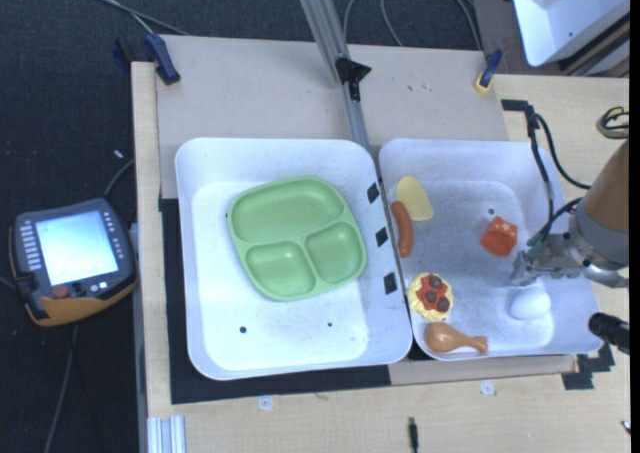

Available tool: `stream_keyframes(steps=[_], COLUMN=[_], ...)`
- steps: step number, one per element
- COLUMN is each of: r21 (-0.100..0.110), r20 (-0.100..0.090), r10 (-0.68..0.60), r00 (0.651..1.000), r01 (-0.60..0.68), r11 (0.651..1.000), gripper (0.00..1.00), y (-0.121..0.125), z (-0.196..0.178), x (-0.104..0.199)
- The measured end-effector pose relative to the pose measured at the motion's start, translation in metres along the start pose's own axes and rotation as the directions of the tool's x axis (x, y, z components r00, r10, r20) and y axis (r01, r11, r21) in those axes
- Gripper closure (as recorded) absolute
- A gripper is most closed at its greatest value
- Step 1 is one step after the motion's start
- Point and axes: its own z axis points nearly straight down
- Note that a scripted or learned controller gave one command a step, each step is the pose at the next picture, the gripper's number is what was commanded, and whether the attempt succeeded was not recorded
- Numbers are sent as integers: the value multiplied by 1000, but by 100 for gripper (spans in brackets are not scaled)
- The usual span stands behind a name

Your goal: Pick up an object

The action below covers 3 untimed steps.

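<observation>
The right bin (455, 156) holds several toy foods: a red piece (499, 236), a white egg-like piece (529, 305), a sausage (403, 226), a yellow slice (414, 197), a small pizza (431, 295) and a chicken drumstick (455, 340). My gripper (538, 269) hangs at the bin's right side, between the red piece and the white piece, just above the white one. I see nothing between its fingers.
The left bin (210, 331) carries a green three-compartment plate (297, 237). A metal pole (325, 16) rises from behind the bins. A teach pendant (70, 256) lies off the bench on the left. Blue clamps (160, 58) sit at the bench's back corners.
</observation>
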Motion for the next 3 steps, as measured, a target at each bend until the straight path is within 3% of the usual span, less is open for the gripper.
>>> stream_keyframes(steps=[3], r21=[-6], r20=[4], r10=[-2], r00=[1000], r01=[2], r11=[1000], gripper=[100], y=[-9], z=[-153], x=[2])
